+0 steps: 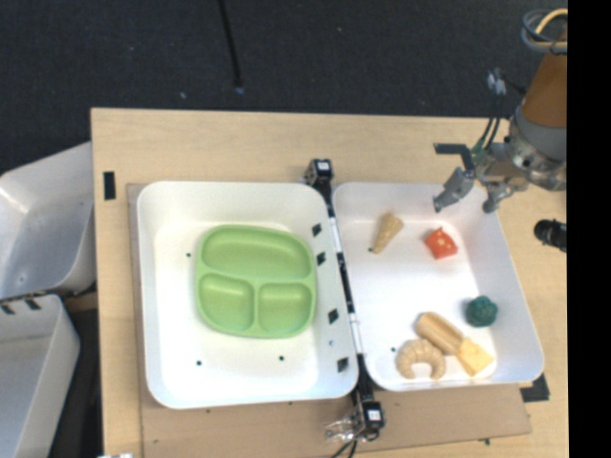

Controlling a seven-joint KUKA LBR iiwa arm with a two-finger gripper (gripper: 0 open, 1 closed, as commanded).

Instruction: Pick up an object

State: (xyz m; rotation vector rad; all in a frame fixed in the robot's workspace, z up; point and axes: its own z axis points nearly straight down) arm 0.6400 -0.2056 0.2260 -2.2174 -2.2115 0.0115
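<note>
At the upper right of the frame, the arm (544, 93) shows an orange band above a grey metal wrist. Pale looped cables sit at its top, and the gripper (472, 197) has dark grey fingers (451, 195).

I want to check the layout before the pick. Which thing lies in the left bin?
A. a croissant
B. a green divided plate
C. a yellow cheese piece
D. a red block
B: the green divided plate lies in the left bin, while the red block, the croissant and the yellow cheese piece all lie in the right bin.
</note>
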